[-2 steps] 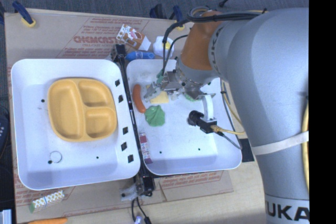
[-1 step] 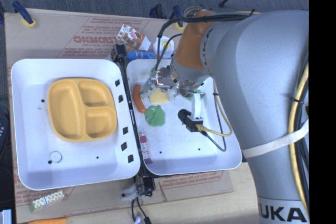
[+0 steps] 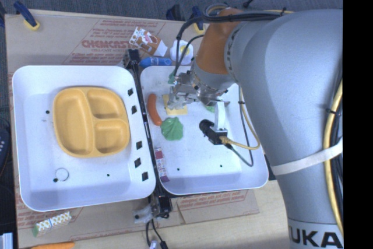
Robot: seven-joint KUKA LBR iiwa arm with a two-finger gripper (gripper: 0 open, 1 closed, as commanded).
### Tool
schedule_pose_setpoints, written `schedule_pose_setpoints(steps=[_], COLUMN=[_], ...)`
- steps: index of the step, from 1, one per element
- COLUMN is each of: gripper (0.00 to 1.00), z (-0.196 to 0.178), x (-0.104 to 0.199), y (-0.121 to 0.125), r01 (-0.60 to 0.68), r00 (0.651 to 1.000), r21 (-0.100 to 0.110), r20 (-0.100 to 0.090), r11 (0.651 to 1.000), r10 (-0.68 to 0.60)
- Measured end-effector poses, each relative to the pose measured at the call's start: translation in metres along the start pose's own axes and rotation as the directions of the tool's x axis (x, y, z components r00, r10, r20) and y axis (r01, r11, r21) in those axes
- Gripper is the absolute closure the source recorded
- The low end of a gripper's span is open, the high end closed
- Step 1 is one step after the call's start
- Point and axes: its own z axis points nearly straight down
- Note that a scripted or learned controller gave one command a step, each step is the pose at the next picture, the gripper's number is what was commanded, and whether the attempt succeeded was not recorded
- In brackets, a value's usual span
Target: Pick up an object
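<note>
The gripper [image 3: 179,95] is lowered into the upper part of the right bin [image 3: 233,175], directly over a pale yellow block [image 3: 176,107]; its metal fingers are lost against the wrist hardware and the block, so whether they are apart, together or clamped on anything cannot be told. The arm [image 3: 291,79] crosses the bin from the right, its orange band [image 3: 213,46] above the wrist, which puts the tool over the cluster of candidate objects rather than the bin's bare lower floor. That cluster comprises the yellow block under the tool, an orange sausage-shaped piece [image 3: 154,109] lying just beside it toward the divider, and a green leafy piece [image 3: 172,128] just below both. A small green item [image 3: 210,107] sits at the wrist's right flank, partly hidden. A black connector on a yellow cable [image 3: 213,132] trails across the bin floor from the arm, evidently tool wiring and no target. The left bin [image 3: 23,143] holds a yellow compartment tray [image 3: 91,121], well apart from the tool. The step appears to be the descent or closing onto the block; its neighbours lie close enough to be nudged or caught.
</note>
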Motion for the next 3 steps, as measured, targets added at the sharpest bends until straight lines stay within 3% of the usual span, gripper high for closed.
schedule_pose_setpoints(steps=[1,2,3], gripper=[0.00,1.00,0.00], z=[0.000,-0.010,-0.010], x=[0.000,0.000,0.000], y=[0.000,0.000,0.000], r01=[0.000,0.004,0.004], r00=[1.000,1.000,1.000], r21=[0.000,-0.001,-0.001], r20=[0.000,0.000,0.000], r11=[1.000,1.000,1.000], r10=[0.000,-0.004,-0.004])
